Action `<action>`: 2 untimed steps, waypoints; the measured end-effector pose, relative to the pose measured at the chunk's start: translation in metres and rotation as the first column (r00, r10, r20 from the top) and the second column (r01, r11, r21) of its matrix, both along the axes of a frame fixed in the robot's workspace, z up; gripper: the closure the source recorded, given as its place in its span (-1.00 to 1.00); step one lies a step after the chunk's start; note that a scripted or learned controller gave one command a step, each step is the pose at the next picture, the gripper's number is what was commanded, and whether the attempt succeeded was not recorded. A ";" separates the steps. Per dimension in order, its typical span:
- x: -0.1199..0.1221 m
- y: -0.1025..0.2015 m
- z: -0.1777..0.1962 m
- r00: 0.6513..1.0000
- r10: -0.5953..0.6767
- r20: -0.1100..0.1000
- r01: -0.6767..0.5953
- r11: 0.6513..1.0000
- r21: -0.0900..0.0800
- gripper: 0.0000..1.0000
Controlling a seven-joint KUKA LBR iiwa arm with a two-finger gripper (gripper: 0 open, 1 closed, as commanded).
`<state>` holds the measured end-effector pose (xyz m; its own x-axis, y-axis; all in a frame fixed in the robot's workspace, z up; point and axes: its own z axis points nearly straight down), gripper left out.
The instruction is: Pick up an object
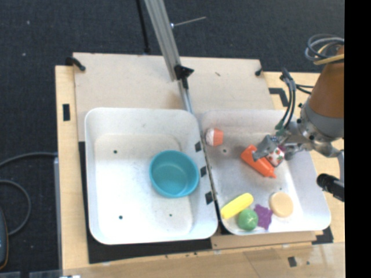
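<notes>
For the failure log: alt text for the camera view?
The gripper sits low over an orange toy in the right bin, beside a yellow piece, green ball and tan disc. The left bin holds a blue bowl.

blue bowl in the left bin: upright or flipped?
Upright. The blue bowl shows its open mouth and inner floor to the camera, with the rim on top. It sits on the left bin's floor, nothing visible inside it.
</notes>
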<state>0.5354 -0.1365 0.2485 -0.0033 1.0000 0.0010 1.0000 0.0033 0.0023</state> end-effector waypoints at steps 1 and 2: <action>0.000 0.000 0.000 1.000 -0.002 0.001 0.002 1.000 0.000 -1.00; 0.009 -0.003 -0.048 1.000 -0.005 -0.005 0.005 1.000 -0.003 -1.00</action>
<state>0.5441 -0.1392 0.2010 0.0021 1.0000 -0.0021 1.0000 -0.0021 -0.0029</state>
